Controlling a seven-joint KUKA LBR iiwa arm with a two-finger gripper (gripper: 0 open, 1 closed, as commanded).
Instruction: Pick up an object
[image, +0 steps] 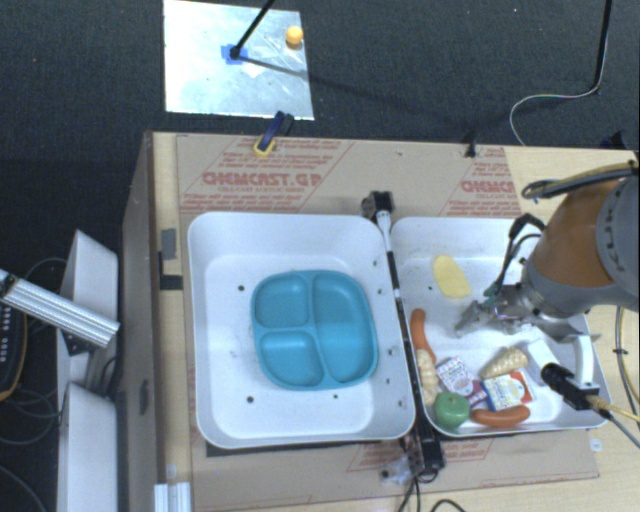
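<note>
Left bin (215, 300): a blue plate (312, 329).
Right bin (480, 235): toy food, a yellow piece (451, 276), a green apple (451, 409).
Gripper (478, 317): low in right bin; can't tell its grip.

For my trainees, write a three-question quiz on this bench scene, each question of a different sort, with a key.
1. True or false: the blue divided plate lies in the left bin.
2. Multiple choice: which item lies nearest the right bin's far wall? A) green apple B) yellow item C) red sausage
3. Fill in: the arm's hand hangs above the ____ bin.

Key: 1 true; 2 B; 3 right.
</note>
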